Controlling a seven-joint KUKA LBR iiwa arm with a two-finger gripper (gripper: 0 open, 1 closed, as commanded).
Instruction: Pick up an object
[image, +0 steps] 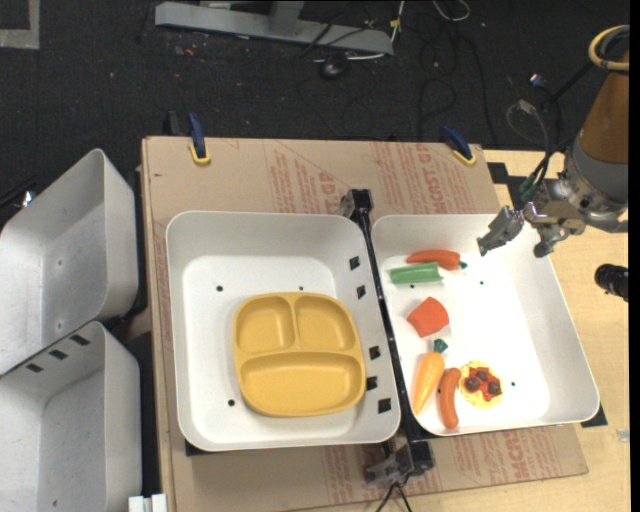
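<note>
Camera view: arm (608, 130) comes in from the right, orange band above the wrist, gripper (522, 235) hanging over the upper right corner of the right bin (545, 330). 2 fingers spread apart, open gap btwn them, nothing held; left finger (497, 232) sits over the bin's back edge, the other nearer the right rim.

Right bin contents, all toy food: red pepper (434, 258) and green pepper (415, 273) lying side by side, touching, near the back left, w/ the red one nearest the gripper but clear of it. Orange-red wedge (428, 316) just below them. Near the front: carrot (428, 376) w/ green top, sausage (449, 397) right beside it, and a small yellow pizza piece (482, 384) w/ red toppings just right of the sausage.

Left bin (200, 300): yellow divided plate (298, 353), 3 compartments, roughly centered.

Both bins sit on a cardboard sheet (300, 170) over the bench.
</note>
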